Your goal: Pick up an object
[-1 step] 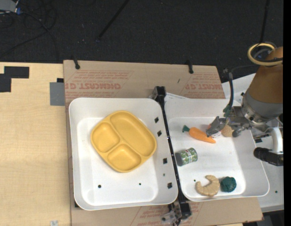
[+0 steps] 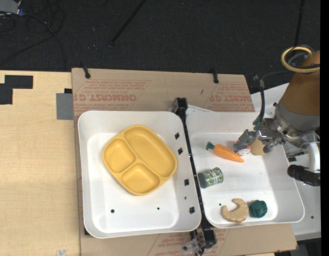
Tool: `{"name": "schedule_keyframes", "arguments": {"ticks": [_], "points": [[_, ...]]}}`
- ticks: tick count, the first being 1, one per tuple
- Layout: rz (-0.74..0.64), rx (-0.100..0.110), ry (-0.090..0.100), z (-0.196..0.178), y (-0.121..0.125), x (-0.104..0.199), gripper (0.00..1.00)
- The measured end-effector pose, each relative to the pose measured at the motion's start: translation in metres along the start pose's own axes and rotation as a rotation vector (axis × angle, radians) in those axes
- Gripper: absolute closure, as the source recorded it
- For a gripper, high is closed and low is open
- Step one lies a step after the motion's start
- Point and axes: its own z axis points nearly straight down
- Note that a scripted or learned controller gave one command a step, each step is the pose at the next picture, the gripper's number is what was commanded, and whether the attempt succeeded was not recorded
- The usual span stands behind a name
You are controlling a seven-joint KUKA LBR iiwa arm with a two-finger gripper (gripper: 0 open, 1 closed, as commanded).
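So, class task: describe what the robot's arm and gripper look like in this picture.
The arm is a bulky rounded body, orange-brown on top and grey below. A yellowish cable loop sits at its top, with thin dark cables trailing beside it. The gripper is small, metallic grey with dark parts.

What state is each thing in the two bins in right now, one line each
Yellow plate: right side up in the left bin, its compartments bare.
Carrot: lying flat in the right bin, beside the claw.
Can: on its side.
Croissant: flat, touching the green ball.
Beige piece: at the claw's tip; grip unclear.
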Motion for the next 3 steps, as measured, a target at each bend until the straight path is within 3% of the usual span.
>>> {"name": "schedule_keyframes", "arguments": {"ticks": [2, 3], "points": [[0.0, 0.006, 0.003, 0.099, 0.008, -0.001, 0.0], [0.002, 0.002, 0.001, 0.115, 0.008, -0.001, 0.0]]}}
